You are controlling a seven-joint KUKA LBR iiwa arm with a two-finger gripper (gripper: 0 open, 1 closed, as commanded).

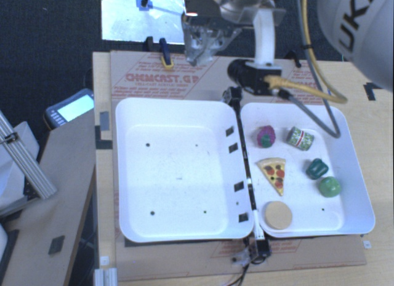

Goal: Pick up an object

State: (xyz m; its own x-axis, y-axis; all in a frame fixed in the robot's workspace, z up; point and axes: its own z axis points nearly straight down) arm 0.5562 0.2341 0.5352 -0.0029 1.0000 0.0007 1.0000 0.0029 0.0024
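White plastic forms both shallow bins on the bench: the left bin (175, 168) is bare, and the right bin (354, 186) holds every candidate for the pick. Six small items lie there, all apart from one another: a magenta rounded toy with a green top (266, 136), a small green-and-white labelled can on its side (300, 138), a yellow pizza-slice toy with red dots (273, 173), a dark green pepper-like toy (317, 168), a bright green round toy (329, 186), and a flat tan disc like a cookie (278, 214) near the front rim.

The metal two-finger gripper (198, 51) hangs high beyond the far edge of the left bin, over the brown cardboard sheet (166, 79), well apart from all six items. Nothing sits between its tips; whether they stand wide or narrow I cannot tell from this slant.

By my judgement the task is barely begun: no object is chosen or touched. What is left is nearly everything: crossing to the right bin, descending on one item, closing, and lifting.
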